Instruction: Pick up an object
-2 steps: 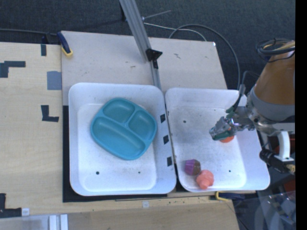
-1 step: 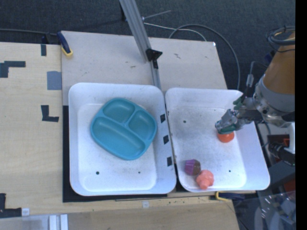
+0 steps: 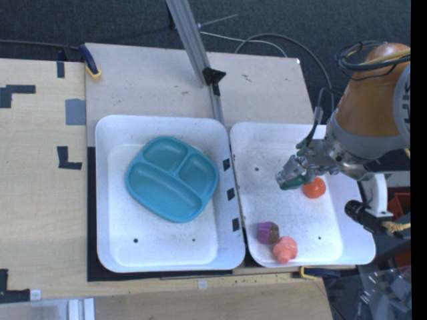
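My pincer [image 3: 291, 177] hangs over the right bin [image 3: 267, 139], just beside the orange ball [image 3: 314, 189]; finger state: cannot tell. Purple cup [image 3: 268, 232] and pink toy [image 3: 285, 249] near the ball.

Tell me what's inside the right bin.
The right bin holds an orange ball beside the tool, plus a purple cup and a pink toy near the front wall. The arm covers the bin's right portion.
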